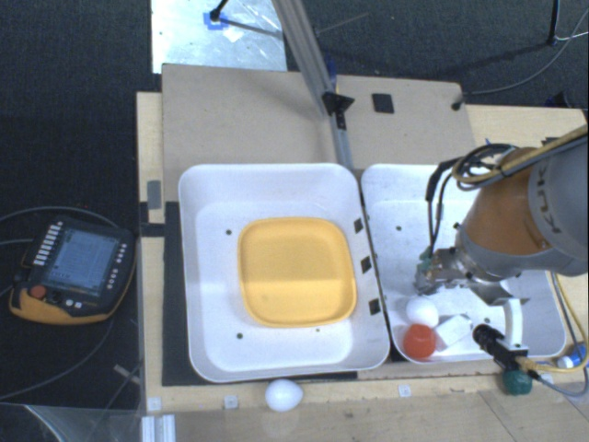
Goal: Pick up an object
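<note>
Camera view from above, so here's the count. Two white bins side by side on the table (304,127): the left bin (207,247) has one yellow square plate (297,271) sitting flat in the middle. The right bin (396,210) is where I'm working, and down in its lower left corner I count one white ball (422,312), one red ball (421,341) just below it and touching or nearly so, and one white block-ish piece (455,328) just right of them.

My end effector (433,274) is low over the right bin, just above the white ball in the frame. Honestly can't tell how it's set from this angle, and nothing visibly sits in it.

One more white egg-shaped thing (283,395) lies outside the bins, on the table at the bottom edge below the left bin. One handheld pendant (72,270) with a screen sits at the far left of the frame.
</note>
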{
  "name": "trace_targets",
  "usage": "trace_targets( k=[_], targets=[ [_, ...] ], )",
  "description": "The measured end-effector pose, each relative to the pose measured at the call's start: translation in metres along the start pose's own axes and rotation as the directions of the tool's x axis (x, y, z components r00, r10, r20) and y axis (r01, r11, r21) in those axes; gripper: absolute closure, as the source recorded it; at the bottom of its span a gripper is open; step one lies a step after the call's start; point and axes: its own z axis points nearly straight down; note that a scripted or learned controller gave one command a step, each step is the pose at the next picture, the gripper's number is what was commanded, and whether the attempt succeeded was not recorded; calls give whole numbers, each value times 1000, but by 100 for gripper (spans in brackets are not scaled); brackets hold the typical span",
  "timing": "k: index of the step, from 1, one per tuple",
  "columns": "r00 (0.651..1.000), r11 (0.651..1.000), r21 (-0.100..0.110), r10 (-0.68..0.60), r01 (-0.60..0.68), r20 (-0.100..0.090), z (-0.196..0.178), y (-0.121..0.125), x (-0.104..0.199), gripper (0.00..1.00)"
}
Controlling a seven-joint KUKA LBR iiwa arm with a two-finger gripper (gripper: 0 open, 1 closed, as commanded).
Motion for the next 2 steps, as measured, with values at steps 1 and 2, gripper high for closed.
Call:
trace_targets(
  k=[1, 2],
  targets=[
    [1000, 1000, -4, -1, 1, 1, -53, 11, -4, 100],
    [1000, 1000, -3, -1, 1, 0, -95, 15, -2, 100]
  ],
)
